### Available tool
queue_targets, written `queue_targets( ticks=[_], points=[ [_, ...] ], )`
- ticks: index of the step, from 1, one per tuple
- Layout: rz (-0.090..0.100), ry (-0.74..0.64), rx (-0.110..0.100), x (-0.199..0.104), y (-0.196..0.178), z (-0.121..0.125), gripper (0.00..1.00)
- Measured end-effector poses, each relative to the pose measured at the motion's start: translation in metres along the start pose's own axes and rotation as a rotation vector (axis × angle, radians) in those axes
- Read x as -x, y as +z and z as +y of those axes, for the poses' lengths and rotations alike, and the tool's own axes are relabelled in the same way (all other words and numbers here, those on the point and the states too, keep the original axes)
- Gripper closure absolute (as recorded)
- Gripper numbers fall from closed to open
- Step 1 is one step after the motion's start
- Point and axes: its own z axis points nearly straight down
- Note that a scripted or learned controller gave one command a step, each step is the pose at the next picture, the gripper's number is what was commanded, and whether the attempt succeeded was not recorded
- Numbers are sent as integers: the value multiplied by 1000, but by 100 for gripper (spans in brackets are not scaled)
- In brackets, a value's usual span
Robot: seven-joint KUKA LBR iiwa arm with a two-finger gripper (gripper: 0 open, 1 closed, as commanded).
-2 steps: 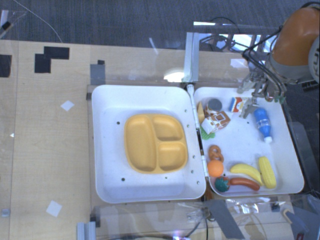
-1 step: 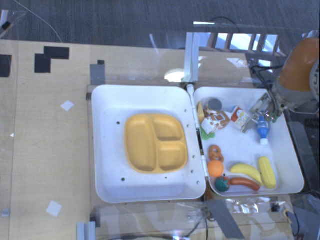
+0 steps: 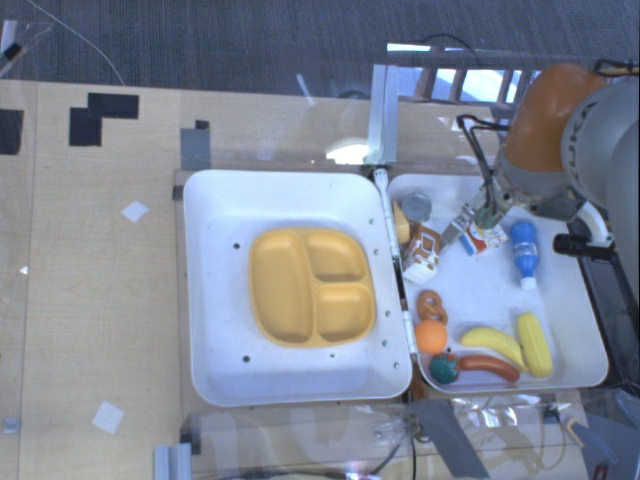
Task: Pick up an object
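The arm should drop straight down on one toy and squeeze it at its middle. In the right bin [image 3: 590, 358], near to far: hot dog [image 3: 488, 367], orange [image 3: 431, 338], banana [image 3: 492, 343], corn [image 3: 535, 344], pretzel [image 3: 431, 305], bottle [image 3: 524, 249]. The gripper [image 3: 484, 223] hangs at 12 o'clock; how its jaws stand cannot be told. The left bin [image 3: 215, 268] holds a yellow tray [image 3: 310, 286].

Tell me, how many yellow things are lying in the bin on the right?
2 for sure: a banana near the front of the right bin, and a corn cob just right of it. A yellowish item by the left wall may be a third.
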Motion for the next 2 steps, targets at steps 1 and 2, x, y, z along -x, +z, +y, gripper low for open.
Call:
queue_targets(
  ticks=[1,2],
  points=[
    [-5,-268,2,48,-16,-50,0],
    [-2,-134,5,-33,-1,-34,0]
  ],
)
